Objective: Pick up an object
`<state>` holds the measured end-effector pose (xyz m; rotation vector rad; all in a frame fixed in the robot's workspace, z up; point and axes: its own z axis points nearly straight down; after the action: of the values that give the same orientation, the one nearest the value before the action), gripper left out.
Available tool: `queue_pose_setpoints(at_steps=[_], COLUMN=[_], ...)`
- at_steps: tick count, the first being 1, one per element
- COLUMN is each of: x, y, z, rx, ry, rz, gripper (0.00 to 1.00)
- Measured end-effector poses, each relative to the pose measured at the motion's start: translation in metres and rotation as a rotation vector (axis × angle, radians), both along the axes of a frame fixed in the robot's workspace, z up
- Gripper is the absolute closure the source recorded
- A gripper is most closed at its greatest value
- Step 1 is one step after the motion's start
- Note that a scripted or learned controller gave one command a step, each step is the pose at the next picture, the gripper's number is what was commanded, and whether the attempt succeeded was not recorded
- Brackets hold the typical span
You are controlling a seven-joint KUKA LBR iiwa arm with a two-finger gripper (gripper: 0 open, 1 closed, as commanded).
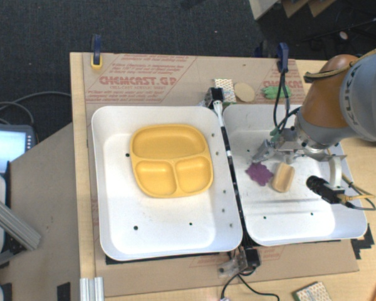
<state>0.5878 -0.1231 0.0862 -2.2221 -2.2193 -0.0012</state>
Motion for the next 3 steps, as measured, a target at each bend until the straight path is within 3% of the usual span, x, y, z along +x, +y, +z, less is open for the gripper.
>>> queue_pose_setpoints(at_steps=[1, 2, 3], x=[-0.066, -0.0632, -0.0635], y=[0.027, 0.0271, 0.0271], z=[0.0008, 0.0107, 0.0101], rx=[0.0, 0.0, 0.0], ry=[-0.003, -0.008, -0.007], rz=[-0.002, -0.001, -0.001], gripper=[0.0, 1.0, 0.0])
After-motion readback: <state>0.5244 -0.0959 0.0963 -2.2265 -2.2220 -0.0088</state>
